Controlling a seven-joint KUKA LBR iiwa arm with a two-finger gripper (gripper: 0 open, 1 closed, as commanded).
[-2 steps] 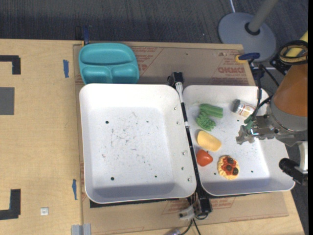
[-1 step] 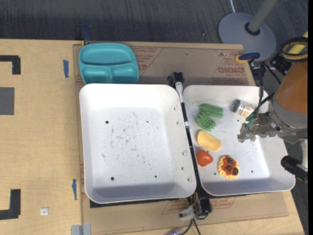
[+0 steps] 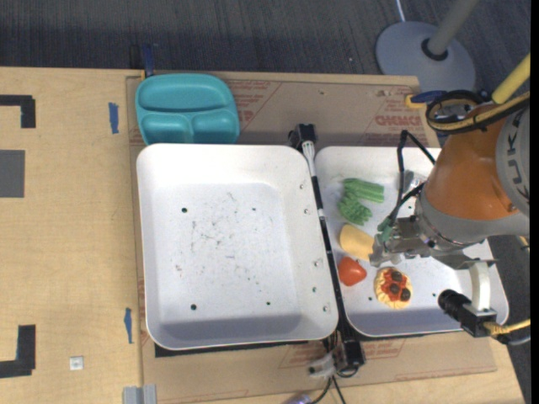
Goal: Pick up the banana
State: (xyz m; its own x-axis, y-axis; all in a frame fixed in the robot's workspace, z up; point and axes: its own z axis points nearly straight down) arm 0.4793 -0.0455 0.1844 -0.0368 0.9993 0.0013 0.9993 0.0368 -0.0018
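The banana (image 3: 354,241) is a short yellow piece lying in the right bin (image 3: 362,320), near its left wall. My gripper (image 3: 384,247) hangs low over that bin, just right of the banana and close against its right end. Whether it touches the banana cannot be told from this angle. The grey arm with its orange band (image 3: 468,181) covers the right half of the bin.
Two green vegetables (image 3: 360,199) lie behind the banana. A red piece (image 3: 352,270) and a round yellow tart with red dots (image 3: 392,286) lie in front of it. The left bin (image 3: 232,242) adjoins; a teal divided tray (image 3: 187,108) stands behind it.
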